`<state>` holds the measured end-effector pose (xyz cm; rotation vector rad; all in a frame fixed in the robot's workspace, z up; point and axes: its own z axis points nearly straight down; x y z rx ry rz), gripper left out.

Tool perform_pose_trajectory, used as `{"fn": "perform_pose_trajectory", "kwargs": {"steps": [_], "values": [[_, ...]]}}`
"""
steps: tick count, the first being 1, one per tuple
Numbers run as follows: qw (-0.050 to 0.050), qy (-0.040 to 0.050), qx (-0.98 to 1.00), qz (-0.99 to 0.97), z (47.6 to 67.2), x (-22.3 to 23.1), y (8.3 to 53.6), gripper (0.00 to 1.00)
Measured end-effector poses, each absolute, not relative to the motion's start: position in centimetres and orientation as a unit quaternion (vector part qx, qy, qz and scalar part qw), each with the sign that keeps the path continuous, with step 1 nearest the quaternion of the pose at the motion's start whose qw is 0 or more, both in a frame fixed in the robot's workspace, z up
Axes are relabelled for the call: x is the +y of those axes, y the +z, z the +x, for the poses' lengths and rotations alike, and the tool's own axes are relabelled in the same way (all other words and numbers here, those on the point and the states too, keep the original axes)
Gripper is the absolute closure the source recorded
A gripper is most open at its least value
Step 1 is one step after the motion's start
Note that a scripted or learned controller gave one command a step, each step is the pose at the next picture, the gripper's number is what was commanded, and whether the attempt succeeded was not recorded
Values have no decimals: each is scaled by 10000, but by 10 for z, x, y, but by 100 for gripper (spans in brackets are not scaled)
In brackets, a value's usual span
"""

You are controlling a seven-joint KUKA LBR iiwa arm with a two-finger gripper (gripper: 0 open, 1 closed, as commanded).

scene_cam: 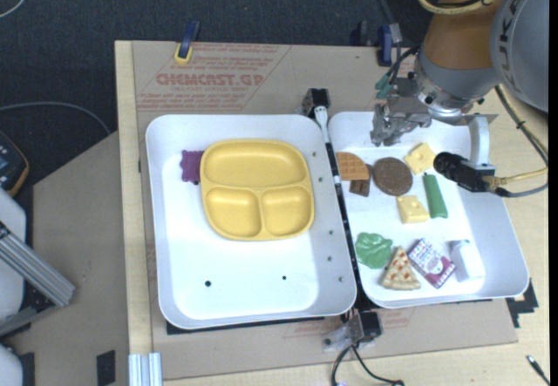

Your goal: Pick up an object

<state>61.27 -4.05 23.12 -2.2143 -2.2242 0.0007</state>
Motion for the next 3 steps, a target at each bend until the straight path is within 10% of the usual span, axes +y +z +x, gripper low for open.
{"fn": "perform_pose_trajectory", "kwargs": {"steps": [3], "values": [[5,-2,-7069,-7073,602,35,223,100]]}}
